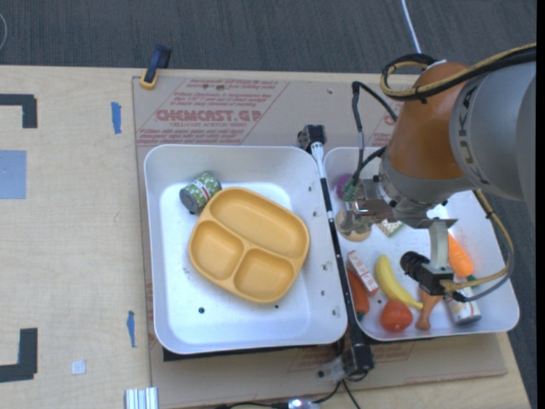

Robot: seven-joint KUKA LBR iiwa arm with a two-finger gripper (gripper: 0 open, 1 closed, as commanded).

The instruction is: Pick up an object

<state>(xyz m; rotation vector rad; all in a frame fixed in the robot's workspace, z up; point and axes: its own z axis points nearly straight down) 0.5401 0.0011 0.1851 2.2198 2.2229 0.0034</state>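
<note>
Nearest, in the right bin, a tomato, a banana and a carrot lie crowded together, any of them a fair pick. Beyond them the tool hangs by that bin's left wall; whether it is open or closed I cannot tell. So close to the wall, it may strike the rim or merely shove neighbours aside. Farther off, in the left bin, a green can touches a yellow plate.
</note>
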